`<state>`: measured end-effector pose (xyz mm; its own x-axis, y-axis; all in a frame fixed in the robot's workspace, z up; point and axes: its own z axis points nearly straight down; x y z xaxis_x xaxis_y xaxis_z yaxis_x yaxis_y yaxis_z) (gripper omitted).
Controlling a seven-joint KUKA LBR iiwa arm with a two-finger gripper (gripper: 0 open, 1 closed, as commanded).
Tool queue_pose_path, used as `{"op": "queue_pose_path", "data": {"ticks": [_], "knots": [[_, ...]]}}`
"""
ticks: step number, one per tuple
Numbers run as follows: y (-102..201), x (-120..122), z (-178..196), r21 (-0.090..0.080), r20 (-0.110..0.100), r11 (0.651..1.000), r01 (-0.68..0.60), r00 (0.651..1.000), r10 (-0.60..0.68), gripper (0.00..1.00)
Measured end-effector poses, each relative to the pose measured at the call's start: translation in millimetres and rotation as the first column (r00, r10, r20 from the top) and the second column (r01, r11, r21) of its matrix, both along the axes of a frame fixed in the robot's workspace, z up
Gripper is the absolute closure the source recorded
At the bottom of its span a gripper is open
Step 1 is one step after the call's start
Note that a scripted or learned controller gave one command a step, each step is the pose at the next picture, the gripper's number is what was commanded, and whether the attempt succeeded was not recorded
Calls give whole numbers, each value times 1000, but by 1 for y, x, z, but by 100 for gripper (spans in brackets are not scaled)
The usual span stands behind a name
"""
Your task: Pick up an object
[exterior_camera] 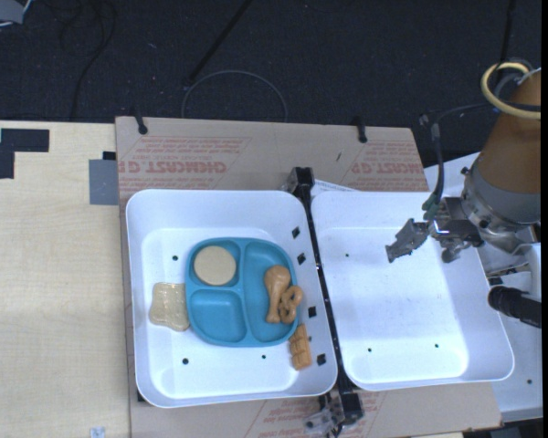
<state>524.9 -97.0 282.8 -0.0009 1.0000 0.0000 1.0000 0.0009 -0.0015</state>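
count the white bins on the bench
2. The left bin holds a blue tray with food pieces. The right bin sits beside it, with the gripper above its upper right part.

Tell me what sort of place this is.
Probably a robotics lab test bench: two shallow white plastic bins clipped side by side, a grey robot arm reaching in, and toy food on a blue divided plastic plate.

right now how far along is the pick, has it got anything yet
Nothing looks done yet: the gripper is above the right bin with nothing visible between its fingers. The candidates all sit in the left bin: a blue divided plate with a round cracker and a pretzel-like piece. Reaching over, grasping and lifting are all left.
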Motion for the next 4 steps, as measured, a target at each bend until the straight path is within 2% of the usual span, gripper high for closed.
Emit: {"op": "queue_pose_path", "data": {"ticks": [1, 3, 4], "knots": [[-8, -2, -60, 1, -8, 1000, 1, 1000, -1, 0], [-3, 7, -176, 2, -7, 1000, 2, 1000, -2, 0], [-5, 7, -163, 2, -5, 1000, 10, 1000, -10, 100]]}}
